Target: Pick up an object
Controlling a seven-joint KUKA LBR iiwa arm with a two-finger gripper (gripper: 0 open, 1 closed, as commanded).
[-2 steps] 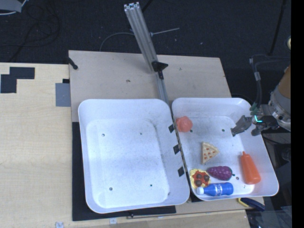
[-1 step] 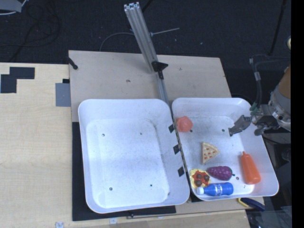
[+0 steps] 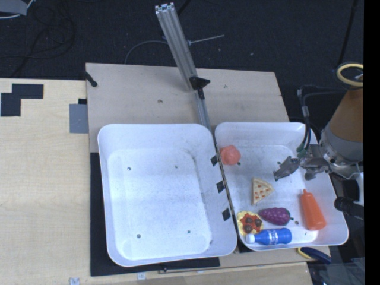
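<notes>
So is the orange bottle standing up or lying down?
Lying down. The orange bottle lies flat on the right bin's floor, cap pointing toward the far rim, near the claw.

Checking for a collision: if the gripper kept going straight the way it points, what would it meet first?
The gripper points left and slightly down in the view, so probably the pizza slice. Its height above the bin is unclear.
</notes>
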